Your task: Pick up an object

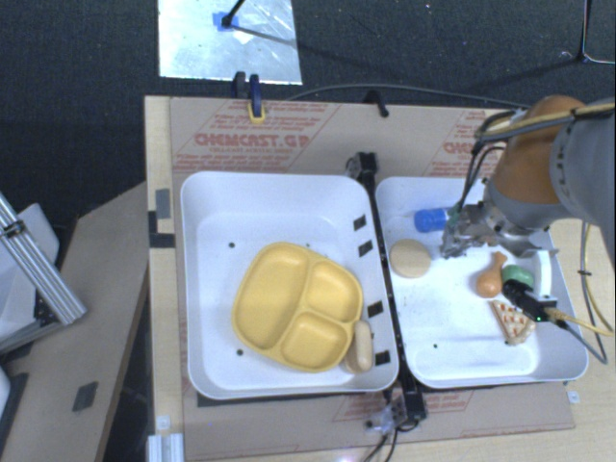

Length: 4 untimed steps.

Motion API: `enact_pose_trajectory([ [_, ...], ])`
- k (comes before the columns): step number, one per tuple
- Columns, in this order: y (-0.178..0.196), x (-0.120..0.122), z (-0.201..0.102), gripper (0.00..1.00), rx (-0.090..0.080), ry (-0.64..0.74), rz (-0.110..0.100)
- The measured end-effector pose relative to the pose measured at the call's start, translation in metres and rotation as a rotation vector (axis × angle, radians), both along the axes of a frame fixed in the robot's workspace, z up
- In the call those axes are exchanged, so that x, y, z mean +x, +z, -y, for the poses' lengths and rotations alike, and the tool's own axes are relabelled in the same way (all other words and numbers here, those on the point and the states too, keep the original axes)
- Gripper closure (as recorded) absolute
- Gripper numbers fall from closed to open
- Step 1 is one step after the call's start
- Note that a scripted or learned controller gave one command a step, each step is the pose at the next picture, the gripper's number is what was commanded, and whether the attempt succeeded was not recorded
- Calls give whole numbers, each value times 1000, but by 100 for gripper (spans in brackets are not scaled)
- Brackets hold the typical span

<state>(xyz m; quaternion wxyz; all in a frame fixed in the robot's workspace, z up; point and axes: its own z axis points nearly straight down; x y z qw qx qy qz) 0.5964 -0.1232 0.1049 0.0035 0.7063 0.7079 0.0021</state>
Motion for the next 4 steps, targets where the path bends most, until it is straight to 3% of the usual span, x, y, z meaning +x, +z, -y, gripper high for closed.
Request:
enact_pose_trajectory([
  [2,122,3,-2,100,1,3,0],
  [3,127,4,-2,100,1,3,-5],
  [4,136,11,-53,100,3,7,-4],
])
